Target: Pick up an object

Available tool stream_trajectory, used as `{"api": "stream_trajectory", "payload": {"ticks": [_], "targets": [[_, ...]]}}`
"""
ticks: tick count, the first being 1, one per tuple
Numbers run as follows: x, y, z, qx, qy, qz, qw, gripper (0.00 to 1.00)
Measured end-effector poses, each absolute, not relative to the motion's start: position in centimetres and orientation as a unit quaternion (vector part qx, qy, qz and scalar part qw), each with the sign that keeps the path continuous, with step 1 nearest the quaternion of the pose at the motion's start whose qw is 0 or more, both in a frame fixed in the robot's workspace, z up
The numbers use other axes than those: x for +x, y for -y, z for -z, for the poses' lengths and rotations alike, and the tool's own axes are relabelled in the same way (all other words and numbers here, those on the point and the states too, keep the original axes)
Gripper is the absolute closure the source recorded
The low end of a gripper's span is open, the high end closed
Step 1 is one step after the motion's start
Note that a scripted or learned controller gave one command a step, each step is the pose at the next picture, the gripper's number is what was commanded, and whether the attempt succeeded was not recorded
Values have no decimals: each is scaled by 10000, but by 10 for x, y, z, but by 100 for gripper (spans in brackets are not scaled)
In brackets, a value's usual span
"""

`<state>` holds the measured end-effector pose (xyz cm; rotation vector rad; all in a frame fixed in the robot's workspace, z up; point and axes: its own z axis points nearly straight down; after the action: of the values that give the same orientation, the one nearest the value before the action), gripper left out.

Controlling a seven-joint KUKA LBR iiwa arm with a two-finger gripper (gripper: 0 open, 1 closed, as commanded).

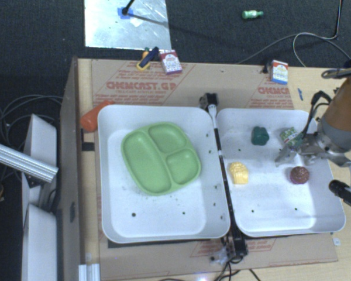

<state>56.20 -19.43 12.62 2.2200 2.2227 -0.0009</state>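
While two white bins (164, 227) sit on cardboard (193, 84) over dark carpet (35, 34), tool (289, 151) state unclear.

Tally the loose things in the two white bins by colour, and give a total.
Light green: 1, the divided plate
Dark green: 1, a small block
Yellow: 1, a corn-like piece
Dark red: 1, a round ball
Green and white: 1, a small packet
Total: 5

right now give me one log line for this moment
arm: over right bin | gripper: low, between green packet and dark red ball | holding: nothing seen | left bin: green tray
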Motion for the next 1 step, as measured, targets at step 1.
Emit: {"api": "stream_trajectory", "payload": {"ticks": [1], "targets": [[535,207,-84,7067,-7075,-1,5,0]]}}
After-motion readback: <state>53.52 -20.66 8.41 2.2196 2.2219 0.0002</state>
